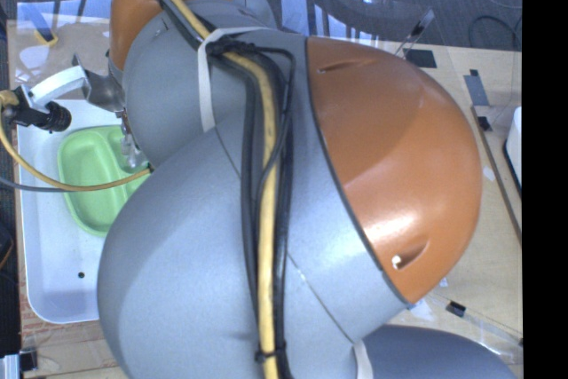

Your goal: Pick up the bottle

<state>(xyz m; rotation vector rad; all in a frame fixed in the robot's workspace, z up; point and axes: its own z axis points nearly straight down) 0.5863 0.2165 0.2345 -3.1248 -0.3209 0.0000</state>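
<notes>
My grey and orange arm (293, 191) blocks most of the camera view. At its left end the gripper (130, 148) reaches down into the left white bin (53, 280). Right under and beside it lies a light green, rounded object (89, 177), flat on the bin floor; its right part is hidden behind the arm. It may be the bottle, but I cannot tell for sure. The gripper's tip is over the green object's upper right part. Whether it touches the object is not visible.
A yellow cable (44, 177) loops over the left bin from a white and black fitting (40, 102) at the wrist. The bench top (497, 217) shows at the right with tape strips. The arm covers the right bin.
</notes>
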